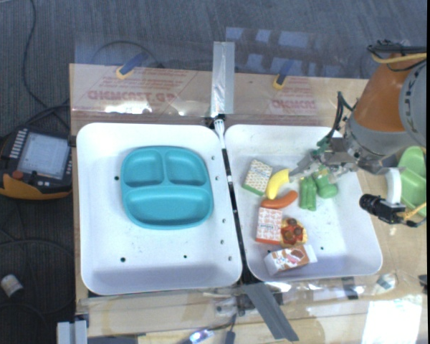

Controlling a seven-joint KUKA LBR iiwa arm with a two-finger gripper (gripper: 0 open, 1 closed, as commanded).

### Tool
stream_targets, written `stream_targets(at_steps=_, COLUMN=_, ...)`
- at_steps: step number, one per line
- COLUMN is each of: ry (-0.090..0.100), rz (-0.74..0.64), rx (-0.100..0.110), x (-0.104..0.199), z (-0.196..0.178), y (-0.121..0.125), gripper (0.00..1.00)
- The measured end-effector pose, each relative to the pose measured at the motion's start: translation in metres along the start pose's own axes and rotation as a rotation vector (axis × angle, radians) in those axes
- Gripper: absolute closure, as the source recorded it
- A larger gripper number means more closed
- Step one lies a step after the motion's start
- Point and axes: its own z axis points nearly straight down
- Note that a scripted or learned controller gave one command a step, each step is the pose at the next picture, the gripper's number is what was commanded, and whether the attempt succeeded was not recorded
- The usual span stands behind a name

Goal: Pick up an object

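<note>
Gripper [322, 169] low at centre-right of frame, touching green item [309, 193]. Jaw state cannot be told. Nothing lifted; pick outstanding.

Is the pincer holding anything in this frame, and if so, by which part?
It cannot be told. The pincer is low in the right bin, right at the green toy pieces beside the banana, but the view is too small to show a grip.

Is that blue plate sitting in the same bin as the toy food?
No, the blue plate lies in the left bin; the toy food is in the right bin.
</note>
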Motion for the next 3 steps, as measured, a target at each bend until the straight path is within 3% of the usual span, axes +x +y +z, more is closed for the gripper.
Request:
stream_targets(at_steps=1, ry=-0.002, rz=0.024, rx=-0.003, x=-0.029, z=0.068, y=0.006, gripper=0.00)
stream_targets(at_steps=2, ry=-0.003, rz=-0.040, rx=-0.002, x=-0.030, z=0.055, y=0.016, gripper=0.00)
stream_targets(at_steps=3, ry=-0.002, rz=-0.041, rx=-0.001, x=-0.029, z=0.046, y=0.016, gripper=1.00)
